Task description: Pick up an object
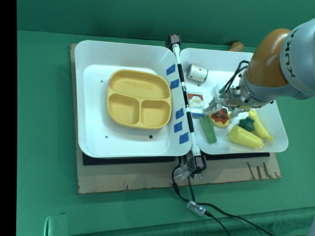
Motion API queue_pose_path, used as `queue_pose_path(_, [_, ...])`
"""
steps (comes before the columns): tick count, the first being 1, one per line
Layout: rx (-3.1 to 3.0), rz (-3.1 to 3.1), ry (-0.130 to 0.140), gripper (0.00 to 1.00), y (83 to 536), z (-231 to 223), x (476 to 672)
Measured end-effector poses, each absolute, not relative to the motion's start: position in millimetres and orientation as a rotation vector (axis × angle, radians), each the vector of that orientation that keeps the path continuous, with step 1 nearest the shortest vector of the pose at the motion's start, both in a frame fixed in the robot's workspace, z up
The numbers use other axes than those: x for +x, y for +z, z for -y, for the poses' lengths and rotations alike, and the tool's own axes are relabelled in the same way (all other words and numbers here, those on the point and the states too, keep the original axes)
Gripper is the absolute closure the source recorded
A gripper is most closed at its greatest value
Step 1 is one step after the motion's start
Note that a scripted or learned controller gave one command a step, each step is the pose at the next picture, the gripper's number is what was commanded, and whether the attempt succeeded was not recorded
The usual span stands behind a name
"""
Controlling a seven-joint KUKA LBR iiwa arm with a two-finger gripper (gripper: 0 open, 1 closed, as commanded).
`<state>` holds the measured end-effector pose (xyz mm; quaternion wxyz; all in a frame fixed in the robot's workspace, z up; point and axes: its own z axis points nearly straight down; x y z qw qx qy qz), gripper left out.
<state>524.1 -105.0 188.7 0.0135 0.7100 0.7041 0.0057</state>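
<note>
Looking down on the bench from my remote station, I record two shallow white bins side by side on a brown cardboard sheet (123, 183) over green cloth. I see the left white bin (91, 82) at centre-left of the frame holding a yellow plastic three-compartment tray (139, 99), lying flat. A black-and-white divider bar (185, 100) with blue tape tabs runs between the bins.

I see the right white bin (275, 124) at centre-right carrying the loose items. A small white cylindrical can (197, 73) lies on its side near the upper left of that bin. A small red-and-white carton (196, 102) sits against the divider, and a green stick-shaped piece (208, 129) lies just below it. A round toy pastry with red and green topping (220, 118) rests at the middle of the bin. To its right lie a yellow toy pepper (245, 137), a dark green piece (246, 125) and a yellow toy banana (261, 127), close together near the lower right corner.

I note the grey arm with the orange band (268, 58) entering from the right edge. Its two-finger gripper (222, 104) is low over the pastry, just above it in the frame. I cannot tell its grasp state, as the tips blur into the cabling and the pastry, and I see no item lifted.
</note>
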Motion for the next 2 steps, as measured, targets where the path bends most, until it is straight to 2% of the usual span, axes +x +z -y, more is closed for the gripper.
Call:
queue_pose_path(1, [2.213,-2.178,0.028,1.0,202,107,526.3])
queue_pose_path(2, [2.22,-2.208,0.009,1.0,284,66,580.3])
